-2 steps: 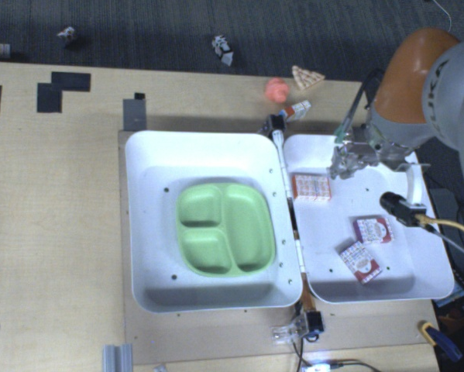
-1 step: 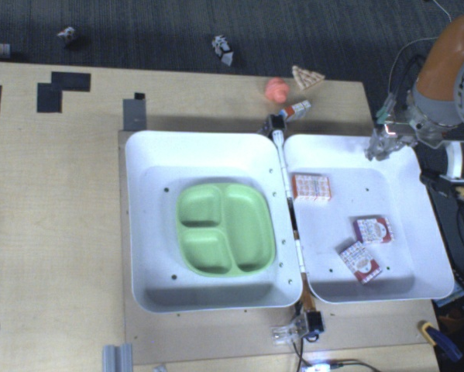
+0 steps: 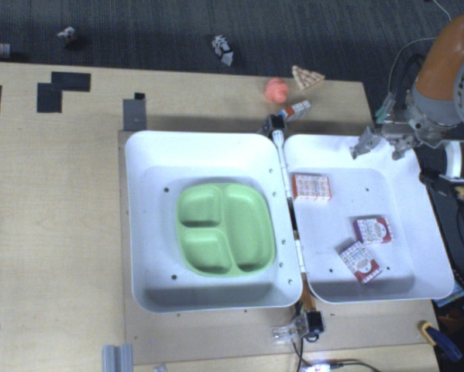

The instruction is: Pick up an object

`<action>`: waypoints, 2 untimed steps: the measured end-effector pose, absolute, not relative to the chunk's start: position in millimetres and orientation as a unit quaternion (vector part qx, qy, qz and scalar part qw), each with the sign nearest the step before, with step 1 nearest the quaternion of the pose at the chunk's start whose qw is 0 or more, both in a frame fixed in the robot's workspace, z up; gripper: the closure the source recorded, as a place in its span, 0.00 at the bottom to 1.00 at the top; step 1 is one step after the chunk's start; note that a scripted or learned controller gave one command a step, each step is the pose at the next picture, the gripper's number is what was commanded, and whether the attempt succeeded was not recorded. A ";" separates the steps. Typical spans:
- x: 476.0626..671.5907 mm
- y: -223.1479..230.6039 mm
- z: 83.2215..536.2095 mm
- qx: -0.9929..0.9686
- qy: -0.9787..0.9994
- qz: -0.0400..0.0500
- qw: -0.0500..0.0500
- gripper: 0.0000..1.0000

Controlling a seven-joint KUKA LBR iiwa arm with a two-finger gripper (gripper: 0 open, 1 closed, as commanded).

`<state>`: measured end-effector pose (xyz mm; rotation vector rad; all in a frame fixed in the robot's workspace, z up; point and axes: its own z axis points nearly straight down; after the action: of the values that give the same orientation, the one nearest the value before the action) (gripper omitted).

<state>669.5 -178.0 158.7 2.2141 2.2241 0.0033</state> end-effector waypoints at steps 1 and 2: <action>601.0 -138.9 85.9 0.706 0.708 0.002 0.002 0.00; 529.6 -99.9 87.0 0.706 0.708 0.003 0.003 0.00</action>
<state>529.6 -99.9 87.0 2.2152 2.2195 0.0081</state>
